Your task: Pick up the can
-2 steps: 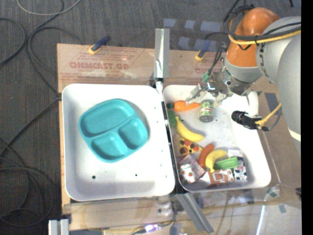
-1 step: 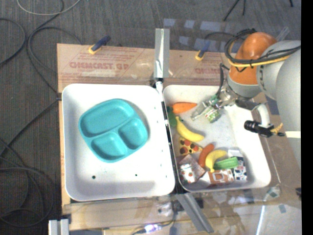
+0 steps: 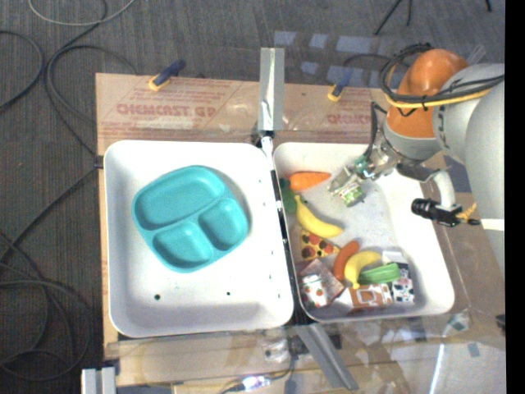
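1. Gripper (image 3: 354, 185) hangs over the right bin (image 3: 426, 245); finger state cannot be told.
2. Left bin (image 3: 119, 220) holds a teal plate (image 3: 191, 217).
3. Can: not identifiable among the clutter. Expect a rigid, smooth, light cylinder; grasp across its sides.

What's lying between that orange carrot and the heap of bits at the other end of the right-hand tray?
A yellow banana lies slantwise there, just below the carrot and above the heap, as the camera view shows.
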You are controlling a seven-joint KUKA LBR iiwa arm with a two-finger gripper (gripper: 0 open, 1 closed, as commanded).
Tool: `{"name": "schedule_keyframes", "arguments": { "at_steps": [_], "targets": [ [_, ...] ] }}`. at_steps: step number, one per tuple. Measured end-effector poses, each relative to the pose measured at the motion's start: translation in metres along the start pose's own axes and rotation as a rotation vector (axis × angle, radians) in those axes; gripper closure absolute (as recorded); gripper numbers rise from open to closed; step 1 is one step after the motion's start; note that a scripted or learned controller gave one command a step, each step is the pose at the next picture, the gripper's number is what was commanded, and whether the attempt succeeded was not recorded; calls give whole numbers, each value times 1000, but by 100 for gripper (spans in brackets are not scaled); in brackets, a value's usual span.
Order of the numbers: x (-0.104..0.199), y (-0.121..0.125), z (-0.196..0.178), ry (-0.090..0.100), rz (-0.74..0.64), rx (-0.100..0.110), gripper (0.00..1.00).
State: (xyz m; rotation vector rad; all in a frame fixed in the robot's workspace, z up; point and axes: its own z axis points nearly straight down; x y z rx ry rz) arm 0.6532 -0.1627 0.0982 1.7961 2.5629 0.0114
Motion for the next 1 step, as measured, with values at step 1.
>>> {"name": "schedule_keyframes", "arguments": {
  "at_steps": [1],
  "targets": [
    [19,17,-109,5,11,13,100]
  ]
}}
